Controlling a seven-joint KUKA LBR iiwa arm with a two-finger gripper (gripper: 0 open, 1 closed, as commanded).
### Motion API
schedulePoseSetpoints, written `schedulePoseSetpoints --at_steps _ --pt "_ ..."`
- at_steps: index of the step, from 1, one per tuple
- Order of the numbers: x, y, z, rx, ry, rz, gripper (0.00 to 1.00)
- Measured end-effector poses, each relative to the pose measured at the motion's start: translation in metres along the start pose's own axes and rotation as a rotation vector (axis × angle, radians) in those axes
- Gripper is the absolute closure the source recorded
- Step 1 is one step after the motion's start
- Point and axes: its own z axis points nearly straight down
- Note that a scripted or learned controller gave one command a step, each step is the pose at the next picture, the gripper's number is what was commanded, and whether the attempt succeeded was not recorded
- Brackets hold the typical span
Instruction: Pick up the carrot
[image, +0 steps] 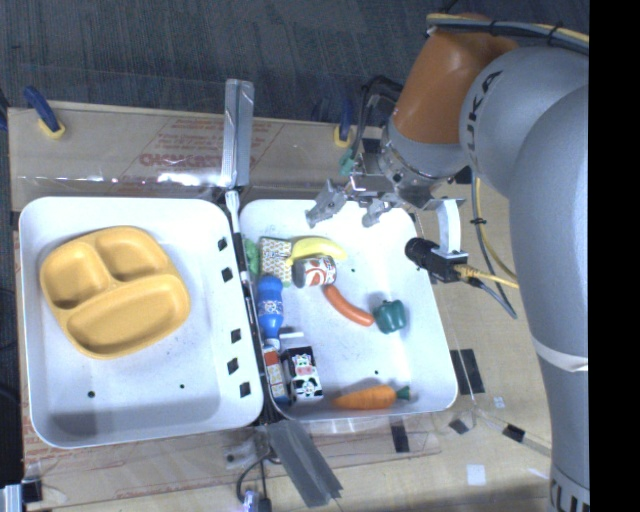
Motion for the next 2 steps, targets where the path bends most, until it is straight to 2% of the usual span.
schedulePoseSetpoints --at_steps 1,2 --pt "-0.100 -0.048 0.000 0.001 -0.001 0.095 0.00" --pt "-0.102 -0.101 -0.073 -0.004 -0.002 -0.188 0.00"
